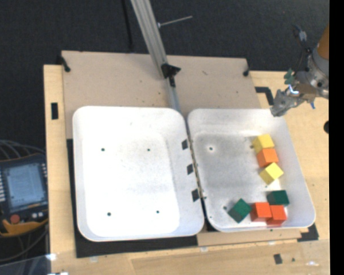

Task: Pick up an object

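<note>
Blocks all sit in the right bin [218, 171], crowded along its right side: yellow block [265, 141] touching the orange block [268, 156] below it, second yellow block [271, 172] just under that and tilted, then a bottom cluster of dark green block [278, 197], two orange blocks [268, 212] pressed together, and a green block [239, 210] turned at an angle. Left bin [126, 171] has no blocks. Gripper [281, 105] hovers above the right bin's top right corner, apart from every block, nothing between its fingers; can't tell how wide the claw is, too small and blurred. Risks, my read: blocks touch each other, so a finger likely lands on a neighbour instead of sliding beside the target, or pinches two at once and drops both. Right column is near the bin wall, so a finger may hit the rim. Tilted yellow and rotated green blocks need matching wrist angle, otherwise corner grip and slip. Green one at bottom left looks the most separate, safest pick.
</note>
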Robot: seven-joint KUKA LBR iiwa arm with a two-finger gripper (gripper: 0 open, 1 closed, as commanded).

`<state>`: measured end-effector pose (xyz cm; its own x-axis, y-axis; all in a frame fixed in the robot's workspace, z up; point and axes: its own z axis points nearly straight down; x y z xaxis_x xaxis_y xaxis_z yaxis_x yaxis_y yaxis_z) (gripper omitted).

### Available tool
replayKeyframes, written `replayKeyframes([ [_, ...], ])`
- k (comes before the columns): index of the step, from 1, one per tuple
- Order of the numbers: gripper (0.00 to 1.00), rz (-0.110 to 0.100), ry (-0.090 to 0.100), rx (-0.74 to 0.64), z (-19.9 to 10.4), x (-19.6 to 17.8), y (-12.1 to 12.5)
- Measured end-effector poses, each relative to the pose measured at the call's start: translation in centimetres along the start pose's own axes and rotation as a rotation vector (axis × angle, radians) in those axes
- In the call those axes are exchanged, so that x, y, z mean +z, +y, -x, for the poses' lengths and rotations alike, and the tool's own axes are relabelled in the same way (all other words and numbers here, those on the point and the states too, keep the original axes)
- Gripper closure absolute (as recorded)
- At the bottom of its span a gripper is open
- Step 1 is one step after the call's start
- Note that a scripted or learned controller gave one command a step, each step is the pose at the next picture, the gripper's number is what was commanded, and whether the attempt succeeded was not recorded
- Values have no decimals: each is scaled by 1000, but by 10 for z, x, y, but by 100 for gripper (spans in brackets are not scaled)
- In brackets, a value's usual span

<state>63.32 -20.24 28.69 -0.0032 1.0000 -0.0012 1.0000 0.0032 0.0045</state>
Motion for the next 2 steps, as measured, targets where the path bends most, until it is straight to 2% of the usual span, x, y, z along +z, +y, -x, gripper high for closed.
replayKeyframes([
  [1, 100, -3, 2, -3, -53, -1, 0],
  [2, 100, -5, 1, -2, -104, 17, 0],
])
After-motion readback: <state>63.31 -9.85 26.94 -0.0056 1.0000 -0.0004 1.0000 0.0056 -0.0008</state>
